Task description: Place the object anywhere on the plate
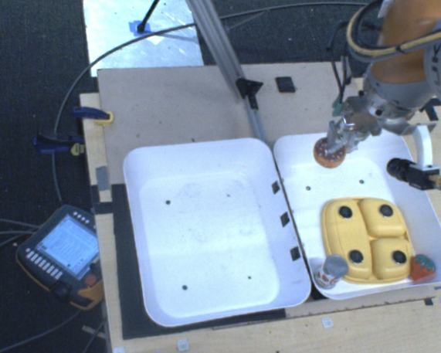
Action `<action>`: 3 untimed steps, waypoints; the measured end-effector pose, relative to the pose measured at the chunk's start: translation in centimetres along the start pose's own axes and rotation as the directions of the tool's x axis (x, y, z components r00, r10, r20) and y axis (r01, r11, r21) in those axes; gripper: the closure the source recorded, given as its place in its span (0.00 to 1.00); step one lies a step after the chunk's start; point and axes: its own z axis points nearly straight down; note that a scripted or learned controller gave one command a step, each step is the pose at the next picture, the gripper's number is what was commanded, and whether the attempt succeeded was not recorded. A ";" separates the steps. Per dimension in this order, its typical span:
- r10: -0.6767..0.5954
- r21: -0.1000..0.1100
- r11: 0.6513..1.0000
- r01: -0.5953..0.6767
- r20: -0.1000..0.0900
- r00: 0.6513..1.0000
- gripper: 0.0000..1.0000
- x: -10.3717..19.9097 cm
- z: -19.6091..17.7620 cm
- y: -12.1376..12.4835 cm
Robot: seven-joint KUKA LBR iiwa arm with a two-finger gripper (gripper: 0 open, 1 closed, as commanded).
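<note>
Lying flat beneath the pincer (339,142), the round donut (329,154) shows no long axis

Bench surroundings and non-task items seen from above

A shallow white plastic bin (206,227) is seen at the left of the brown bench top (167,107), just beside a second white bin (302,175) on the right. A small grey-capped cup (330,271) is seen at the near left corner of the right bin, and a red strawberry-shaped toy (422,266) at its near right corner. A grey handheld control pendant with a lit screen (63,253) is laid on the dark carpet at the left. Blue and yellow clamps (84,127) are fixed to the bench's far left edge. A slanted grey metal pole (219,44) is mounted at the far side.
</note>
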 end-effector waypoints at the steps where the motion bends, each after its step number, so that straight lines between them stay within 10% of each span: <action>1: -0.001 -0.001 1.000 0.001 -0.001 1.000 1.00 5.6 -0.6 1.0; 3: 0.000 -0.001 1.000 0.000 -0.001 1.000 1.00 15.7 -0.7 1.3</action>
